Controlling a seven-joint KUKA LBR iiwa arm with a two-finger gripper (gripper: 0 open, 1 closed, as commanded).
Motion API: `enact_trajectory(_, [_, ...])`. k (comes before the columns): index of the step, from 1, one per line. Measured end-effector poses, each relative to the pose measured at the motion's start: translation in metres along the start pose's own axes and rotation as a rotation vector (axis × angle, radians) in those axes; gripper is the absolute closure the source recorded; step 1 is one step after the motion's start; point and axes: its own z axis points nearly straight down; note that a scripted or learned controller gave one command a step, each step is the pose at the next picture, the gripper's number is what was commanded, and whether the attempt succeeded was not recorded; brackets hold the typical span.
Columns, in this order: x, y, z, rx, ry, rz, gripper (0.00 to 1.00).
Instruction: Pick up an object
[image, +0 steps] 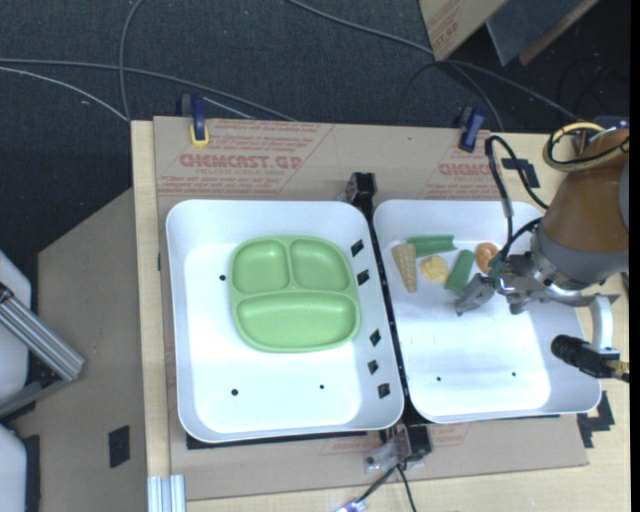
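Several toy foods lie at the back of the right bin (480, 385): a pale corn cob (404, 266), a small yellow piece (434, 268), a dark green piece (432, 243), a green cucumber-like stick (459, 270) and an orange ball (486, 254). My gripper (494, 297) hangs just in front of the orange ball and to the right of the green stick. It is open, with its fingers spread and nothing between them. The left fingertip (470, 298) sits close to the lower end of the green stick.
The left bin (200, 380) holds a light green divided plate (295, 293). A black divider with clips (375, 300) runs between the bins. The arm's body (590, 220) covers the right bin's far right corner. Cables loop near it.
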Motion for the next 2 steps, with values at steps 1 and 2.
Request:
enact_trajectory(1, [0.001, -0.001, 0.053, 0.001, 0.0, 0.0, 0.0])
enact_trajectory(2, [0.0, 0.001, 0.039, -0.006, -0.002, 0.001, 1.0])
